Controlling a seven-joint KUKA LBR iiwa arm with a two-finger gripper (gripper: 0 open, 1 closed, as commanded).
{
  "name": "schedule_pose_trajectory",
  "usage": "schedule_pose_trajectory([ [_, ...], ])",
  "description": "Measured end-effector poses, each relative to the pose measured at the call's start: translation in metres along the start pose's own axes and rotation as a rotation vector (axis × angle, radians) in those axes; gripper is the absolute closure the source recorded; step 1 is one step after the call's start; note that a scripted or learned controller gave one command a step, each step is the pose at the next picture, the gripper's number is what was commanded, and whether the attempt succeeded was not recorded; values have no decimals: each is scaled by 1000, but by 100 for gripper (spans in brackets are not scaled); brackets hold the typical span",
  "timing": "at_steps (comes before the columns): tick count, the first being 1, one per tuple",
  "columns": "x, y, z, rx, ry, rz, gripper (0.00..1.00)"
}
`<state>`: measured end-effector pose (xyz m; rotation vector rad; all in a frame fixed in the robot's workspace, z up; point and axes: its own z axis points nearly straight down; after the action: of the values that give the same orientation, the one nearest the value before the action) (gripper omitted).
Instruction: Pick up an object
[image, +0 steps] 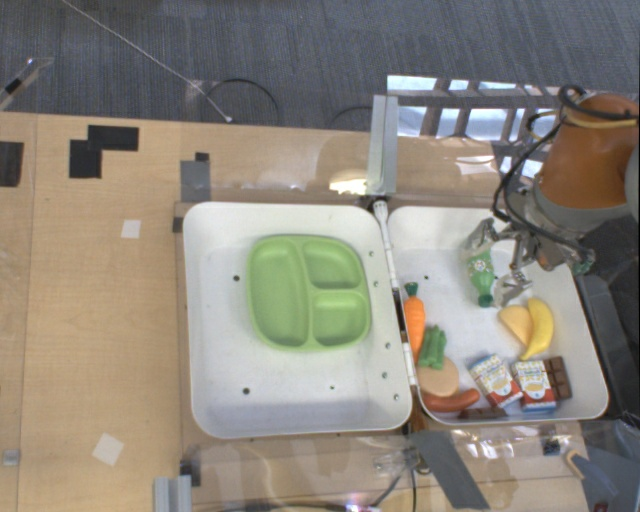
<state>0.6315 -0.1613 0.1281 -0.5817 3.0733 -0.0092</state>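
The left bin (215, 400), far to the gripper's left, is smooth white plastic and carries a light green divided plate (307, 291) with three rounded compartments. The right bin (440, 240) lies under the gripper (497, 262). Its metal fingers are spread open around a small green and white object (482, 272), perhaps a soft packet; I cannot tell if they touch it. Just below and right of the gripper lie a curved yellow banana (541, 327) and a yellow wedge (515, 323). Further below stand two small printed cartons (512, 380). Below left lies an orange carrot (414, 318).
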Motion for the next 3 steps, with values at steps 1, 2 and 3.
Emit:
schedule_pose_trajectory([
  [1, -28, 10, 40, -4, -1, 78, 0],
  [2, -35, 3, 39, -2, -1, 32, 0],
  [3, -39, 3, 24, 3, -13, 31, 100],
])
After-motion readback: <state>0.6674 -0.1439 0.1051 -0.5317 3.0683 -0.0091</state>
